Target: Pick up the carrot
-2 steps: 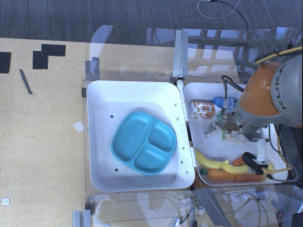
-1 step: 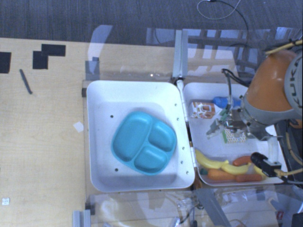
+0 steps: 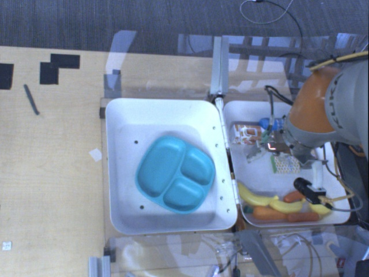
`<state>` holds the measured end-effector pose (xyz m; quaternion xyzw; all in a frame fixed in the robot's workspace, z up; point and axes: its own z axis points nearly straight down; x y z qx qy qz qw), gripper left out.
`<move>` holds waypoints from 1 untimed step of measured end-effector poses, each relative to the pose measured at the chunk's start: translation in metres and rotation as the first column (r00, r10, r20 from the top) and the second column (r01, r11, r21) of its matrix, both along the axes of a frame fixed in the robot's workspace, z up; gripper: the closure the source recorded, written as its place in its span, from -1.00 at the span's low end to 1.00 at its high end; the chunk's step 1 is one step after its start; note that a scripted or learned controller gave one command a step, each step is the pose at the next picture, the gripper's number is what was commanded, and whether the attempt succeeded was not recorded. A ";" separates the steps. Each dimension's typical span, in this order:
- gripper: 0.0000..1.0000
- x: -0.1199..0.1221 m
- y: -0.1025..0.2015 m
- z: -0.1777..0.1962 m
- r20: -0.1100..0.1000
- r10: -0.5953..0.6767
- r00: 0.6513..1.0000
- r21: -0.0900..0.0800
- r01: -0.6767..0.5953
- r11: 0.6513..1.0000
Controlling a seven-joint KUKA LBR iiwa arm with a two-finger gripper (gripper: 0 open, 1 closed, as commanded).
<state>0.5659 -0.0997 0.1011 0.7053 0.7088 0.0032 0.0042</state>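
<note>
A: Left of centre, the blue divided plate (image 3: 176, 172) sits in the left bin (image 3: 121, 126). What matters in the right bin (image 3: 230, 111)?

B: The carrot (image 3: 271, 213) lies along the lower edge, under the banana (image 3: 259, 198), touching it.

A: And the gripper (image 3: 275, 146)?

B: Mid-right, above the clutter, well up from the carrot. Whether it's spread or clenched, I can't tell.

A: So how to do it well?

B: Come down lower in the frame, straddle the carrot across its width, clear of the banana.
</note>
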 end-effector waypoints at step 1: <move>-1.00 0.034 0.013 -0.008 0.008 -0.052 0.999 -0.005 0.052 0.999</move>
